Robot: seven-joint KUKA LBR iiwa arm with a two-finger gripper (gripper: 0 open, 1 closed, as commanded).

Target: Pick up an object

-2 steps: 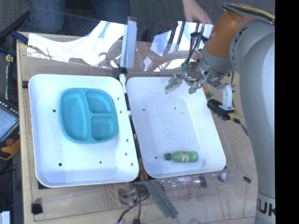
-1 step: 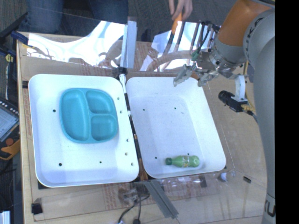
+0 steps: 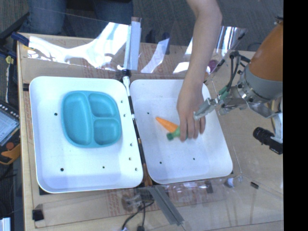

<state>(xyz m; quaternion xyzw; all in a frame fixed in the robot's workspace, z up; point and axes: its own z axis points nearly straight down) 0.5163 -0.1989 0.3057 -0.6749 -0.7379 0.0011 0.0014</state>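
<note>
Carrot [image 3: 167, 124], a toy one as we judge, lies in the right bin [image 3: 219, 160], near its middle, with its green end touching a person's hand [image 3: 191, 119] that reaches down from above. We think it is light, stiff and a little smooth, so the orange middle part is the best place to take it, across its width. The gripper [image 3: 204, 109] hangs just beside the hand; we cannot tell how it is set. We count one carrot, one blue divided plate [image 3: 92, 118] in the left bin [image 3: 43, 158], and two bins on the table [image 3: 262, 196].
</note>
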